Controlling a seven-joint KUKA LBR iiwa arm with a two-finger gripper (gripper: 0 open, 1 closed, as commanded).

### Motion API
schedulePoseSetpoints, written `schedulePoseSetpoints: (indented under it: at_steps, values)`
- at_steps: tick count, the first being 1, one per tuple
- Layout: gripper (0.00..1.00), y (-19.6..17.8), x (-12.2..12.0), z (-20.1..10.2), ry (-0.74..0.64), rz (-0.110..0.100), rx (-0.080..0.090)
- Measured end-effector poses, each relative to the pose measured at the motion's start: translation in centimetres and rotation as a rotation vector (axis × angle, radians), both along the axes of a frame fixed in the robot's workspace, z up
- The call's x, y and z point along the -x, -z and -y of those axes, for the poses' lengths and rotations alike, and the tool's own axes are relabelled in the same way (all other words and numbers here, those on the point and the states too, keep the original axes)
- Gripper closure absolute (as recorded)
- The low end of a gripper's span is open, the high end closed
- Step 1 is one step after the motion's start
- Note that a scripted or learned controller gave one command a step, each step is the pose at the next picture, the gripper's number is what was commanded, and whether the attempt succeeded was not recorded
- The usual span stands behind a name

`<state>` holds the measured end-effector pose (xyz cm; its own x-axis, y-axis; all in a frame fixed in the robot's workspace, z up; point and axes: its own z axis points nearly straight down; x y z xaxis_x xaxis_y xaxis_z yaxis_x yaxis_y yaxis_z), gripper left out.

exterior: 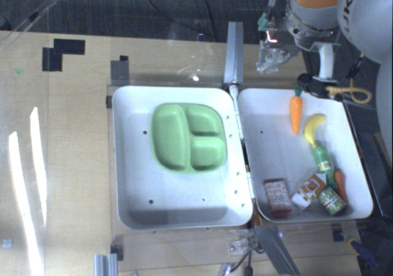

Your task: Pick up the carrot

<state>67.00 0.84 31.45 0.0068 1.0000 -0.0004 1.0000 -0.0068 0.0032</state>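
The carrot [296, 113] is orange with a small green top and lies upright along the far right part of the right bin [264, 146]. My gripper [270, 60] hangs above the bench just beyond that bin's far edge, up and to the left of the carrot and apart from it. Nothing shows in the gripper.
A yellow banana [314, 127] lies right beside the carrot, with a green bottle [322, 159] below it. A small box [277, 195], a carton [310, 190] and a green can [331, 202] crowd the near right corner. The left bin holds a green divided plate [187, 137].
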Motion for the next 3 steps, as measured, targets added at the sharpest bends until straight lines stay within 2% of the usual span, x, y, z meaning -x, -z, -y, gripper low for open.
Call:
schedulePoseSetpoints:
  at_steps: [1,2,3]
  values:
    - [1.0,9.4,3.1,10.1,-0.731,0.001,0.002]
    - [1.0,11.9,9.4,6.3,-0.592,-0.001,0.001]
    - [1.0,7.2,12.0,13.6,-0.731,0.003,0.004]
